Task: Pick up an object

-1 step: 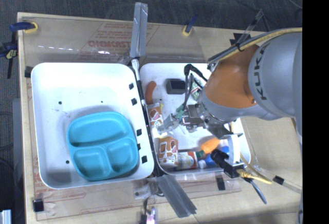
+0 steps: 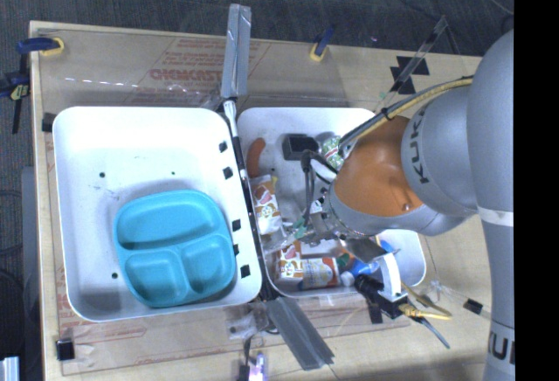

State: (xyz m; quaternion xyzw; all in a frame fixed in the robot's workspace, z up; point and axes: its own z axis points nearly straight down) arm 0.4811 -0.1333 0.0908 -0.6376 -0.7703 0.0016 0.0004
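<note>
From my seat the arm [image 2: 437, 169] leans in from the right and hangs low over the right bin [image 2: 262, 121], its orange band [image 2: 376, 183] covering much of the clutter. The gripper [image 2: 307, 226] sits somewhere under the wrist, down among the packets near the middle of that bin, and I cannot tell from this angle whether it has anything or how it is set; the wrist body hides it.

The candidates for picking all lie in the right bin: a brown rounded item [image 2: 255, 156] at the far left corner, a black block [image 2: 299, 145] just right of it, a printed packet [image 2: 266, 209] along the left wall, and a red and white carton [image 2: 306, 268] at the near side. The left bin [image 2: 79, 196] bears a blue divided tray [image 2: 175, 244], well apart from the arm.

I judge this to be the descent or grasp step, with the tool down in the pile rather than carrying. The next move calls for a firm close on one item only, then a straight lift clear of the bin wall. The packets overlap, so a neighbour could drag along or the chosen one could slip out.
</note>
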